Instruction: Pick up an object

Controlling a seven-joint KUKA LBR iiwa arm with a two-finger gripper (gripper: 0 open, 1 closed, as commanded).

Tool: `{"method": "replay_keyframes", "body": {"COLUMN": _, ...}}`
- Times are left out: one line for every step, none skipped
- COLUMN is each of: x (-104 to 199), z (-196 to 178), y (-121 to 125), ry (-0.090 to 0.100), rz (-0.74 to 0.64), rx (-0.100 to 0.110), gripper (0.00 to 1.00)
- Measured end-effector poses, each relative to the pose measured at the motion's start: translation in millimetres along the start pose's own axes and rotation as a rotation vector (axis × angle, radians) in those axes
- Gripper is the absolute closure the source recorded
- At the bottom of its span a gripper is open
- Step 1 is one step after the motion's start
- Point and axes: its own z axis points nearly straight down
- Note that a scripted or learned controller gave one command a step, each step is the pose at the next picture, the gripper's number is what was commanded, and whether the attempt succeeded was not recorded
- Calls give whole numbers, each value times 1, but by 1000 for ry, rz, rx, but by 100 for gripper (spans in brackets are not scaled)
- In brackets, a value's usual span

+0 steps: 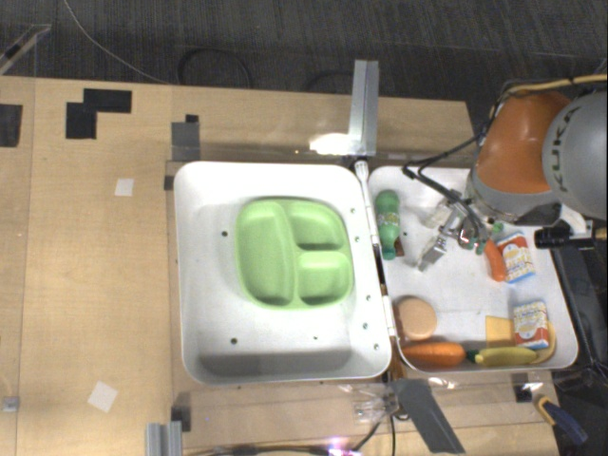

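Two bins side by side on the bench, the pincer over the right one.

The pincer [439,245] hangs above the right bin [570,354], in its upper middle. Left of the pincer a bottle [387,218] lies along the bin's left wall. Right of the pincer lies a packet [510,258]. Below the pincer, at the bin's near edge, a bun [416,318] sits with a carrot [434,354] in front of it; right of the carrot lie a banana [514,355], a cheese wedge [498,329] and a carton [531,323]. Far left of the pincer, the left bin [204,255] holds a divided tray [290,252] at its middle.
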Motion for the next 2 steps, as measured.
{"method": "replay_keyframes", "body": {"x": 47, "z": -2, "y": -7, "ry": -1, "rz": 139, "rx": 1, "gripper": 0}}
{"method": "replay_keyframes", "body": {"x": 43, "z": -17, "y": -4, "ry": -18, "rz": 131, "rx": -4, "gripper": 100}}
